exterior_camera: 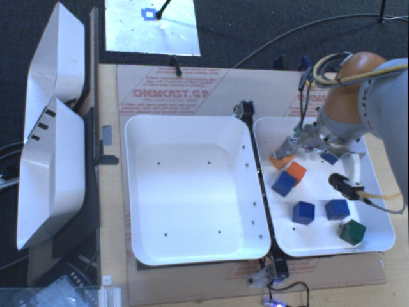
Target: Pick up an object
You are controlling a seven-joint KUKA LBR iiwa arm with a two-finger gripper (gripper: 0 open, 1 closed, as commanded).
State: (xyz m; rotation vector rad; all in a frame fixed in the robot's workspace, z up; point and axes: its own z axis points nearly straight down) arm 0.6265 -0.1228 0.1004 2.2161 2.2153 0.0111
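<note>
The right white bin (383, 238) holds several small blocks. An orange block (296, 169) lies near the bin's upper left, with a second orange piece (278, 161) just left of it. Blue blocks sit at the left (284, 183), at the middle (303, 212) and to the right (337, 208). A green block (352, 231) rests near the front right corner. Another blue block (330, 158) peeks out from under the wrist. My gripper (287, 148) is low over the bin's upper left part, right above the orange piece. I cannot see anything held in it.
The left white bin (137, 190) lies beside the right one, with a black divider (259, 171) between them. A black plug with a yellow cable (342, 185) hangs from the arm over the right bin. White trays (54, 139) lean at the far left.
</note>
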